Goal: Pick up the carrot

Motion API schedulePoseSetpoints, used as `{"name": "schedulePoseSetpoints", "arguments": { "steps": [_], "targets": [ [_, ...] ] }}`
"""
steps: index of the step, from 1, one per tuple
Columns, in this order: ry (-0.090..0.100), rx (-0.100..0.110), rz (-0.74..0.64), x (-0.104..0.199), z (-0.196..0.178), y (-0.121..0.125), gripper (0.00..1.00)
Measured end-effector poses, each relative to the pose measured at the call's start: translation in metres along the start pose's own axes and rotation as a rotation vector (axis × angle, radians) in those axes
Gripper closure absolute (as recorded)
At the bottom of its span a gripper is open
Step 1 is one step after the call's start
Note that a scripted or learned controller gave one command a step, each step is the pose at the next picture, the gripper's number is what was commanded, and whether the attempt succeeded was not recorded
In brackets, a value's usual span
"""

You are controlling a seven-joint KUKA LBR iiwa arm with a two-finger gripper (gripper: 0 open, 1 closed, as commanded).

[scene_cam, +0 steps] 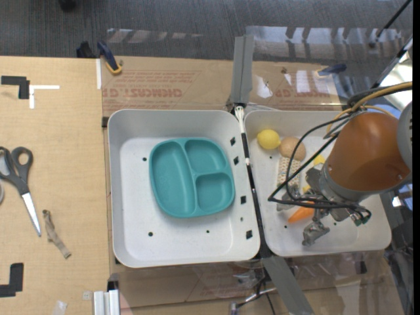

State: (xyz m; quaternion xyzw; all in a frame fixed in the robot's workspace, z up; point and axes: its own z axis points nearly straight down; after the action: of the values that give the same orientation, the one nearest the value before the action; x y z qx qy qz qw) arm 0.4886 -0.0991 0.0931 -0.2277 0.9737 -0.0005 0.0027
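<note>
- The carrot [302, 214] lies in the right-hand bin [275, 241], on the floor toward its near wall, just beside the claw [315, 231] and partly tucked under the arm's cables [308, 205]. Only an orange sliver shows, so its full length and lie cannot be read.
- The claw hangs low over the bin floor, immediately right of and slightly nearer the camera than the carrot. Nothing orange sits between its tips; it does not hold the carrot. Whether its tips stand apart or together cannot be told at this angle.
- The arm's orange band [367, 153] overhangs the right bin and hides much of its far right portion, a consequence of reaching in from that side.
- A lemon [268, 139] and a pale egg-like item [289, 147] rest near the bin's far wall, well apart from the carrot; they should not interfere with a grasp.
- The left-hand bin [125, 195] carries a teal divided plate [192, 176], lying flat and centred, untouched by the arm.
- Scissors [21, 176] lie on the table [52, 130] well left of both bins, outside the working area.
- Judgement: the pick is not yet achieved; the claw appears offset from the carrot and would need to shift left before closing.
</note>
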Motion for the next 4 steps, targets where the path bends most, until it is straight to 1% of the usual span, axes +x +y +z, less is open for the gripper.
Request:
{"name": "schedulePoseSetpoints", "arguments": {
  "steps": [1, 2, 3, 4],
  "targets": [
    [-0.004, 0.002, -0.004, -0.003, -0.01, 0.0, 1.0],
    [0.001, -0.001, 0.189, -0.008, -0.135, -0.007, 1.0],
    [0.002, -0.001, 0.19, -0.008, -0.134, -0.007, 0.0],
    [0.002, -0.001, 0.367, -0.014, 0.001, -0.001, 0.0]
  ]
}}
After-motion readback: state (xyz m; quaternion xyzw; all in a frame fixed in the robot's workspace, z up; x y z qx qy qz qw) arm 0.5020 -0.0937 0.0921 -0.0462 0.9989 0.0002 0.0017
